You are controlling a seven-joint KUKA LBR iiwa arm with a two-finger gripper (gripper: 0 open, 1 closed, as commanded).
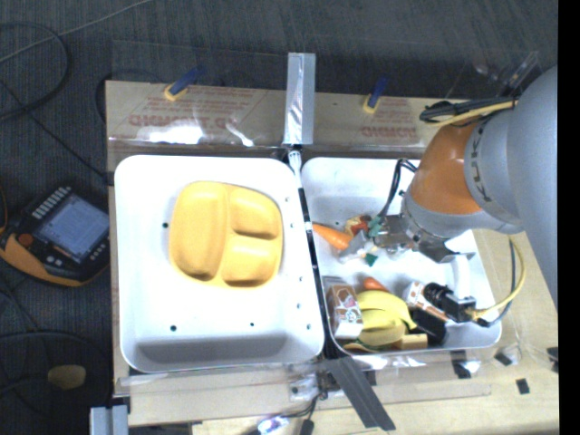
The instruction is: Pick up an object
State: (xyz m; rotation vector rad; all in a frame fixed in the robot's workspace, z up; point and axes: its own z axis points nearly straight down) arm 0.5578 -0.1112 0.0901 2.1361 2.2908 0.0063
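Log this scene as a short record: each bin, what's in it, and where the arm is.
left bin: holds one yellow divided tray, lying flat near the middle
right bin: holds several small things
right bin, near divider: orange carrot-like piece
right bin, front: yellow banana-like item beside a brown packet
arm: reaches in from the right, over the right bin
gripper: low over the right bin's middle, just right of the carrot-like piece
held object: none visible
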